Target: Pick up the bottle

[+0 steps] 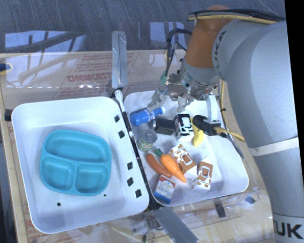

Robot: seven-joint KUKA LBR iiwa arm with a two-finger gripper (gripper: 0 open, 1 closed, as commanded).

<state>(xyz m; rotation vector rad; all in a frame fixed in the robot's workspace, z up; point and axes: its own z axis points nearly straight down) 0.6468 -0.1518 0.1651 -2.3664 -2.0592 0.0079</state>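
Note:
The bottle (142,116) lies on its side at the back left of the right bin (239,176), a clear body with a blue part, close to the divider between the bins. My gripper (163,94) hangs over the back of that bin, just up and to the right of the bottle. Nothing shows in its grasp. The grey arm with its orange band (204,42) comes in from the right and covers the bin's far right corner.
Packed around the bottle are a clear cup (147,139), a black box (165,125), a banana (198,136), two carrots (166,165) and small cartons (203,175). A blue divided plate (75,163) rests in the left bin (25,123).

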